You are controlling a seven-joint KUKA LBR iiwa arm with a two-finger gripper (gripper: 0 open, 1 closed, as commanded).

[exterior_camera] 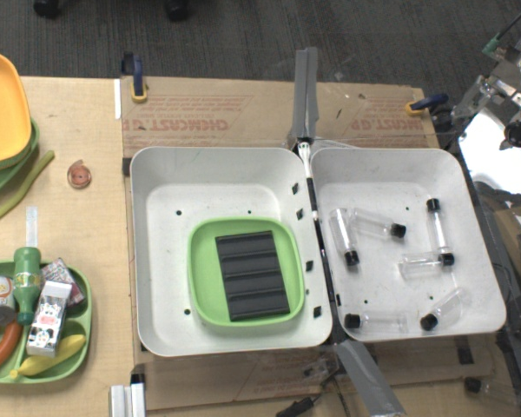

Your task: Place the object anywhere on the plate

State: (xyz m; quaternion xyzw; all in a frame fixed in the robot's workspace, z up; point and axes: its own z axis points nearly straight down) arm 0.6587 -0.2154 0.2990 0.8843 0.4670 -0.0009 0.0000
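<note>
Left of the white bins (148, 233) sit stacked yellow and green plates (2, 120), a pink disc (79, 175), and a tray of toy food (35, 320).

The stacked yellow and green plastic plates (0, 124) are cut off by the left edge, and the clear plastic tubes with black caps (434, 263) show too faintly against the right white bin (478, 207) to count surely.

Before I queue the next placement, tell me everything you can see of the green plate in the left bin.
The green plate is a squarish, round-cornered dish with a raised rim, plastic by its look. It lies flat in the left bin, toward the near side. A dark ribbed rectangular block sits in its well, covering most of it. None of the clear tubes is on it.
</note>
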